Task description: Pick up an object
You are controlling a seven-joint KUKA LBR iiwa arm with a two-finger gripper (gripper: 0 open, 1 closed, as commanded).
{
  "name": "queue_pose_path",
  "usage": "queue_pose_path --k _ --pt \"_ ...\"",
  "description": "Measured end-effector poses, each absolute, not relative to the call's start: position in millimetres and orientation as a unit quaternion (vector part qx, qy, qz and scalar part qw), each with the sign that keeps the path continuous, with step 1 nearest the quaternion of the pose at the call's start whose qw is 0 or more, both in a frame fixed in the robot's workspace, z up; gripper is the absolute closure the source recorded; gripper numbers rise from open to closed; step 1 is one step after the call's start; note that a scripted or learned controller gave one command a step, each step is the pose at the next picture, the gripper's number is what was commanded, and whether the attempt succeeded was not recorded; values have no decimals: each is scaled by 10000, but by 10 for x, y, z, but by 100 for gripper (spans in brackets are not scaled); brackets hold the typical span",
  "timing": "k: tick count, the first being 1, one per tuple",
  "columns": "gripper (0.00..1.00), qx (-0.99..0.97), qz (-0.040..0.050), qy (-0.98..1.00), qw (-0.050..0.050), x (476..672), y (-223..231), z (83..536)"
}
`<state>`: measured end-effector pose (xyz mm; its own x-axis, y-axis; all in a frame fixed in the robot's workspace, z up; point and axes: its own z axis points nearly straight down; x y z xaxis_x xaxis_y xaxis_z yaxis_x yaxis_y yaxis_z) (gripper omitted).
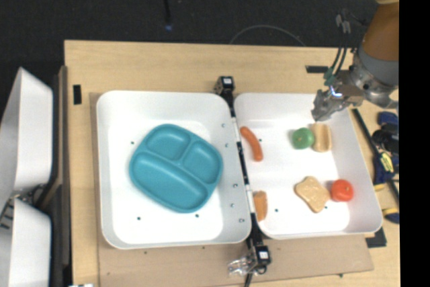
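The right bin [282, 218] holds several toy foods. An orange sausage [252, 143] lies near its left wall. A green ball [303, 138] rests against a tan bun [322, 138]. A slice of toast [312, 193] sits beside a red tomato [342, 191]. A small orange piece [260, 204] lies at the left wall. My gripper [323, 109] hangs over the bin's far right part, just above the green ball and the bun, with nothing seen in it.
The left bin [114, 212] holds a blue divided plate [176, 167]. A black clamp [224, 85] sits at the far end of the wall between the bins. Cables and tools [384, 144] lie to the right of the right bin.
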<state>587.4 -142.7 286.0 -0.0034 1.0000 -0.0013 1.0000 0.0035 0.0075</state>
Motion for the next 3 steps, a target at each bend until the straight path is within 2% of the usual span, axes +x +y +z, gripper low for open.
queue_pose_path --k 2,3 --pt "100 7052 0 7090 4 5820 -353 2630" --pt "100 7044 8 7098 -4 5763 133 2685"
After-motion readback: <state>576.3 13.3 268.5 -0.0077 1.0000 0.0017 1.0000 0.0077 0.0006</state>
